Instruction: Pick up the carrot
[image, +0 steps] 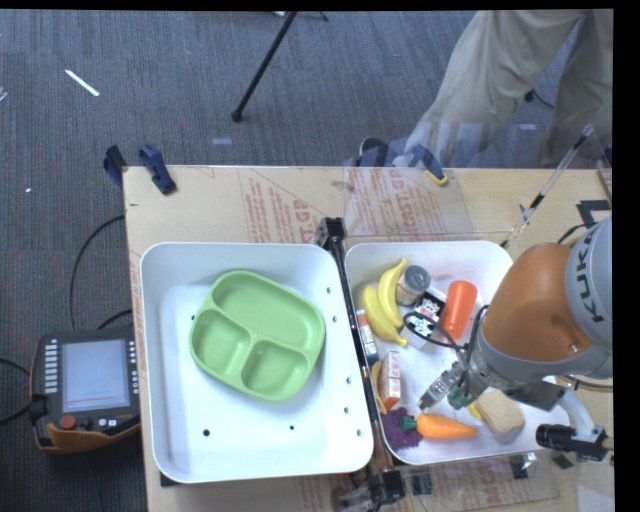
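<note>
The carrot (446, 428), orange with a green tip at its left end, lies flat near the front edge of the right bin (497, 254). My gripper (441, 389) hangs low in that bin just behind and above the carrot, reaching in from the right below the orange band of the arm (535, 312). I see nothing held in the gripper. The arm hides the right part of the bin.
In the right bin lie a banana (384, 301), a small can (412, 283), an orange cylinder (458, 308), a purple grape bunch (401, 428), a beige bread piece (499, 411) and a slim packet (391, 379). The left bin (165, 400) holds a green divided plate (257, 334).
</note>
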